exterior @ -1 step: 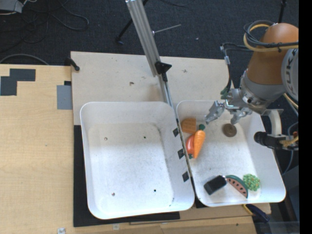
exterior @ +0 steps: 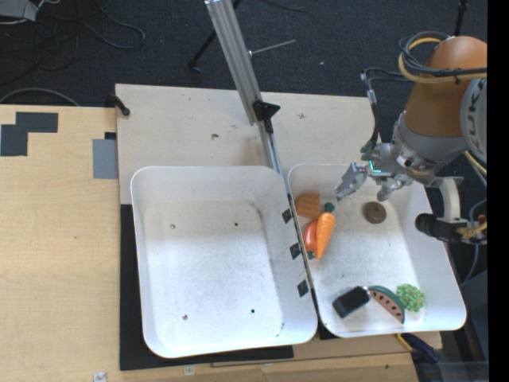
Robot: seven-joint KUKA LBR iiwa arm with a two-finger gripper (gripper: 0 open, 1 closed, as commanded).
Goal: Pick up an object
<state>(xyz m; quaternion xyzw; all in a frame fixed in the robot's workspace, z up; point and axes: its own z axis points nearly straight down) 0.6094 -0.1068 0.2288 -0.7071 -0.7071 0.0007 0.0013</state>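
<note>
The grey arm with the orange band [exterior: 455, 62] reaches in from the right and hangs over the upper part of the right-hand shallow white bin [exterior: 445, 313]; its two-finger pincer [exterior: 371, 186] points down and to the left, with its metal fingers [exterior: 349, 183] spread apart and nothing between them; the pincer sits above bare bin floor, between the carrot and the small round piece.

Inside that right bin, near its left wall, lies an orange plastic carrot with a green top [exterior: 324, 231], tilted with the green end up; just beside it, touching or nearly so, is a tan-brown block-shaped piece [exterior: 308, 205] at the bin's upper left; a small brown round object [exterior: 374, 212] rests a little to the right of the pincer, apart from the carrot; toward the lower edge of the bin lie a black rectangular block [exterior: 351, 302], a red and green watermelon-slice toy [exterior: 388, 302] just beside it, and a green leafy broccoli-like toy [exterior: 410, 296] touching the slice's right end.

The left-hand shallow white bin [exterior: 151, 213] stands side by side with the right one, its floor speckled with small dark marks; a silver aluminium rail [exterior: 236, 58] slants down from the top of the view to the seam between the two bins; both bins rest on a pale wooden table [exterior: 183, 126], with a lighter wooden surface bearing grey patches [exterior: 56, 237] to the left.
</note>
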